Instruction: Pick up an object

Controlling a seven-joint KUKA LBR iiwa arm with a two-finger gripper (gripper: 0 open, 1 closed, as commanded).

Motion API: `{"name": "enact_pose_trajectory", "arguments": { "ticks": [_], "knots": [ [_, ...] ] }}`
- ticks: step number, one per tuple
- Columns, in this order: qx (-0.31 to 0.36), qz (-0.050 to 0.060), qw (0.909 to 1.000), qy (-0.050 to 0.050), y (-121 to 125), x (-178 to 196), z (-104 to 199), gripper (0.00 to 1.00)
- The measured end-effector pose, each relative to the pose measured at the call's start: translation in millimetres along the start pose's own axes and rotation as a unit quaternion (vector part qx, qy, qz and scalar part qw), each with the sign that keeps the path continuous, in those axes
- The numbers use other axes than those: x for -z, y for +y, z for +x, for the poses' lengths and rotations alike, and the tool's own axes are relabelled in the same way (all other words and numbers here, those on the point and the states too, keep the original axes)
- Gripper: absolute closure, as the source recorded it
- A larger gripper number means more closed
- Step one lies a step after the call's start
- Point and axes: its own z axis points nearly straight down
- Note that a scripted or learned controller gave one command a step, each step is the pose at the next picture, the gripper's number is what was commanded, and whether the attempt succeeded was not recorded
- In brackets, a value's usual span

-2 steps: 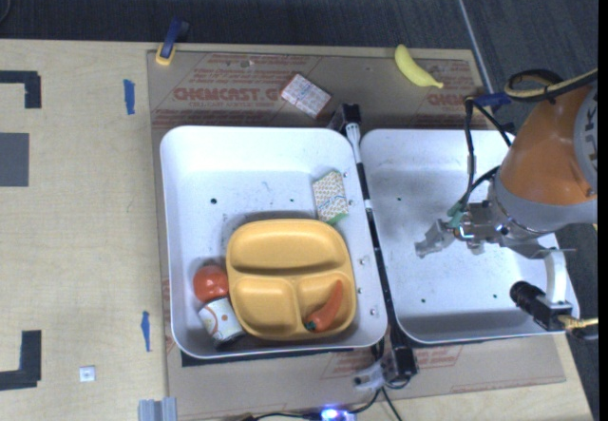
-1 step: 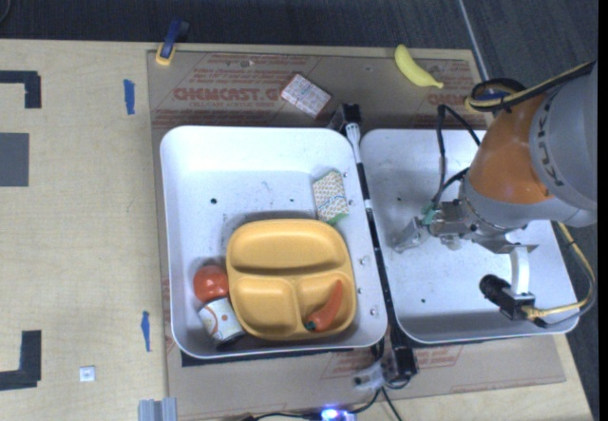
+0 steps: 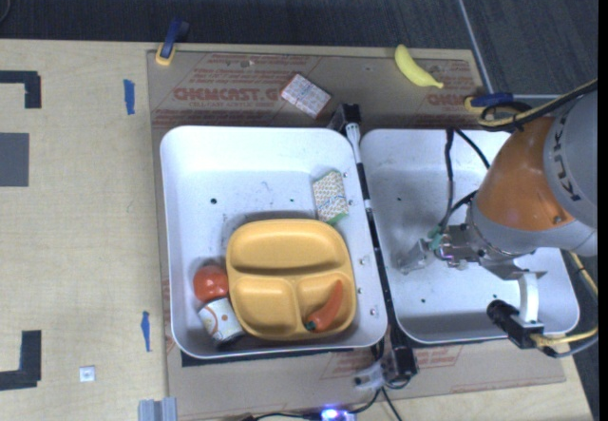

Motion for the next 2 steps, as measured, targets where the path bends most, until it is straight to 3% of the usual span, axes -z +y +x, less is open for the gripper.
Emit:
{"name": "enact_pose_trajectory", "arguments": {
  "ticks": [1, 2],
  "knots": [
    [0.000, 0.000, 1.0000, 0.000, 29, 0, 2, 0.00],
    [0.000, 0.001, 1.0000, 0.000, 43, -1, 3, 0.00]
  ]
}}
